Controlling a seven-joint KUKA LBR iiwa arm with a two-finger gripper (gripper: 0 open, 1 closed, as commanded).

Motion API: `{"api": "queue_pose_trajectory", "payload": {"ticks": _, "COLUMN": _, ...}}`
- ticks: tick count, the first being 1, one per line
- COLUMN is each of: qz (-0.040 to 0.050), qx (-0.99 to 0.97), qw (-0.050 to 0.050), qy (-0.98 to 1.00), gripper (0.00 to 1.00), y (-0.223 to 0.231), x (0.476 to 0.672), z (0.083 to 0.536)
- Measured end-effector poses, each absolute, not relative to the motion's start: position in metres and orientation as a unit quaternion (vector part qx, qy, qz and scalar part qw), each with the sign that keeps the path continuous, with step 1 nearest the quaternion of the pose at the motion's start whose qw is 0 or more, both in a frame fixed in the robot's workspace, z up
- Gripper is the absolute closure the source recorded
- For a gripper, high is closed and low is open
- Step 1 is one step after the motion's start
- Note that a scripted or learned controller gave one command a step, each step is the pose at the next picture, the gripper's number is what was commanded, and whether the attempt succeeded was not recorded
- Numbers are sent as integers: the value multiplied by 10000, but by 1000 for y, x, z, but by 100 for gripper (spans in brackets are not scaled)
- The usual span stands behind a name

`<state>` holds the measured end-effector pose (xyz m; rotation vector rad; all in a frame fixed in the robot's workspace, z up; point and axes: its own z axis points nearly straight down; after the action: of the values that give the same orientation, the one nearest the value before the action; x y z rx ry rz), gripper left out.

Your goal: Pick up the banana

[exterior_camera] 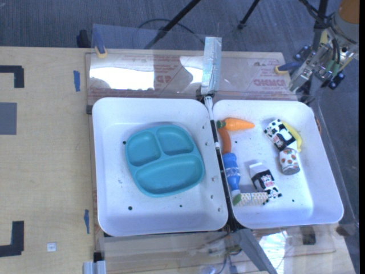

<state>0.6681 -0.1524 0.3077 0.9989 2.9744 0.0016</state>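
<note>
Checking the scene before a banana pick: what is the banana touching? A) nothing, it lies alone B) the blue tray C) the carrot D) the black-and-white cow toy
D: in the right bin, the banana lies against the cow toy, apart from the carrot; the blue tray sits in the left bin.

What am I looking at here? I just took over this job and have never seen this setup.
One fixed camera looks down at a slant on two shallow white bins. The left white bin holds a teal divided plastic plate. The right white bin holds the small yellow banana, lying against a black-and-white cow toy, plus an orange carrot and a blue bottle. The metal gripper hangs at upper right, outside the bins, holding nothing.
</note>
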Motion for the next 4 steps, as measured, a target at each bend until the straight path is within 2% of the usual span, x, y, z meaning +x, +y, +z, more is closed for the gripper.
{"api": "queue_pose_trajectory", "payload": {"ticks": 1, "qz": 6, "qx": 1997, "qw": 19, "qy": 9798, "gripper": 100, "y": -135, "x": 648, "z": 304}}
{"api": "queue_pose_trajectory", "payload": {"ticks": 2, "qz": 0, "qx": 955, "qw": 53, "qy": 9954, "gripper": 100, "y": -153, "x": 661, "z": 305}}
{"api": "queue_pose_trajectory", "payload": {"ticks": 3, "qz": -4, "qx": -570, "qw": 53, "qy": 9984, "gripper": 100, "y": -163, "x": 662, "z": 299}}
{"api": "queue_pose_trajectory", "payload": {"ticks": 4, "qz": -1, "qx": -389, "qw": 44, "qy": 9992, "gripper": 100, "y": -99, "x": 589, "z": 394}}
